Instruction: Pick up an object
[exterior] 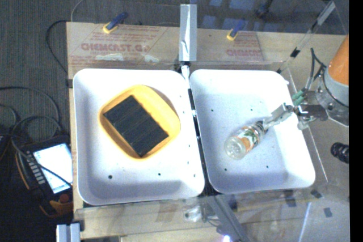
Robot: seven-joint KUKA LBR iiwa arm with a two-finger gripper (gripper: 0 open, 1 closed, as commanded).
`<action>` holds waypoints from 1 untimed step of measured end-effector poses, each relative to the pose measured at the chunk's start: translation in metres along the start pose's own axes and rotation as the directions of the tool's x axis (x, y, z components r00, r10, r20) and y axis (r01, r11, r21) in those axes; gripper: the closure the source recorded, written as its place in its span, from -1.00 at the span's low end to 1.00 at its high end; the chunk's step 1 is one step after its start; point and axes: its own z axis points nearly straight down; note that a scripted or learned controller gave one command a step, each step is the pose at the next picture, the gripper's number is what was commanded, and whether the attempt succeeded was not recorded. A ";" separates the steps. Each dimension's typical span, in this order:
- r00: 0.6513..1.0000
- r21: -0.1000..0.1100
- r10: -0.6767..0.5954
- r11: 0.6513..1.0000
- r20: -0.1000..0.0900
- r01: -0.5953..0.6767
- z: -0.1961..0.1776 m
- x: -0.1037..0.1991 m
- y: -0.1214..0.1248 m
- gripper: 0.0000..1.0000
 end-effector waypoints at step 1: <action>0.998 0.001 -0.063 0.998 -0.001 0.063 0.163 0.026 0.034 -1.00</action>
